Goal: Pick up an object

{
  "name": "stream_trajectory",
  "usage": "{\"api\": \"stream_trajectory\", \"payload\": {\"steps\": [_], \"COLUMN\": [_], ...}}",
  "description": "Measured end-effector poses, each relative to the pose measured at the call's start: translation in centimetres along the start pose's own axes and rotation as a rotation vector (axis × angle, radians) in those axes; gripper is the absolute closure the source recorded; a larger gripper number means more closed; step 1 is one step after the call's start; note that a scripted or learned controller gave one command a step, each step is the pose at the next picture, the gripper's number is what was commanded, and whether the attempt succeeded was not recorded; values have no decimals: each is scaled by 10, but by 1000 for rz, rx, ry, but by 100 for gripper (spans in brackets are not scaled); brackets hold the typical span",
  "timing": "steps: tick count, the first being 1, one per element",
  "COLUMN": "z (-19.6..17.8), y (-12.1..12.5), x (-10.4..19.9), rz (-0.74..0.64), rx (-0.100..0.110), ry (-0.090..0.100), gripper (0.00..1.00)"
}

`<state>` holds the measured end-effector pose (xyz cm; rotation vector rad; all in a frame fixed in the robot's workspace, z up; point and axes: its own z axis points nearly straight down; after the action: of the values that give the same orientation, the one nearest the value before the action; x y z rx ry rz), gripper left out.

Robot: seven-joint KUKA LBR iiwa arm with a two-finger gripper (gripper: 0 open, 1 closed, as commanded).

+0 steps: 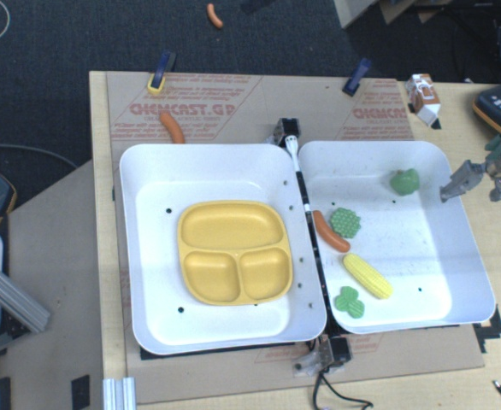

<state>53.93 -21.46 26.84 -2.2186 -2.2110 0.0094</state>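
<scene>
The right bin [456, 254] holds several toy foods: a green lumpy piece [404, 180] near its far right, a round green textured piece [345, 221], a red-orange sausage [330, 231], a yellow corn cob [368, 276] and a small green leafy piece [348, 301]. My gripper [478, 186] hangs over the bin's right rim, to the right of the lumpy green piece and apart from it. Its two grey fingers [457, 183] stand spread, with nothing between them.
The left bin [148, 229] carries a yellow divided plate [233, 251]. A second sausage [173, 127] lies on the cardboard behind that bin, and a small box [423, 96] sits behind the right bin. Clamps [159, 73] hold the board's far edge.
</scene>
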Motion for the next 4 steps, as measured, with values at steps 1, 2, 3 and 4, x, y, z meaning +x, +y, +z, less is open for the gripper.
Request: {"api": "stream_trajectory", "payload": {"steps": [1,2,3,4], "z": [-6,36,79,122], "y": [2,1,6,7], "x": [1,-2,-1,-1], "rz": [-3,-3,-4,-3], "rx": [-11,-7,-6,-6], "ry": [-3,-1,0,0], "gripper": [0,0,0,0]}}
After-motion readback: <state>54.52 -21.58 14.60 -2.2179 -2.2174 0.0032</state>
